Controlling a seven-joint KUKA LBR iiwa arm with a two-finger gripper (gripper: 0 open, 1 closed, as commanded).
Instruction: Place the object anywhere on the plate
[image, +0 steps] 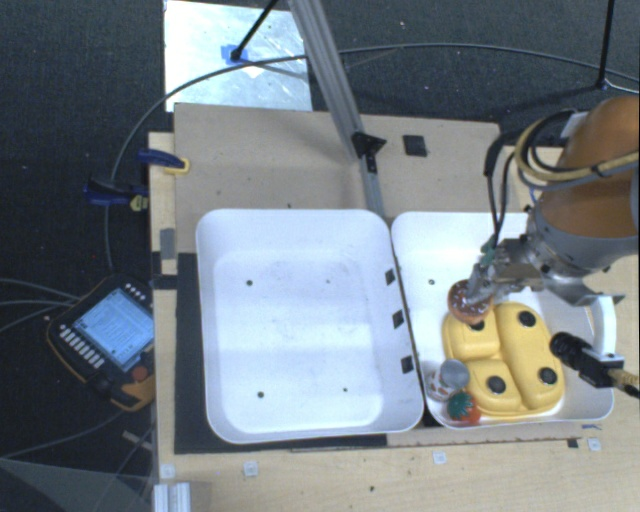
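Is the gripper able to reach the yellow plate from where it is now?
Probably yes: the gripper hangs at the yellow plate's upper left edge in the right bin, with nothing between them.

The arm (590, 200) has a rounded orange upper casing over a grey, smooth-shelled wrist section, seen just above the right bin (420, 235). Black cables — several, looped — run along the casing on the side facing that bin's far rim. The gripper (478, 292) is a small metallic assembly — fine detail too blurred to report.
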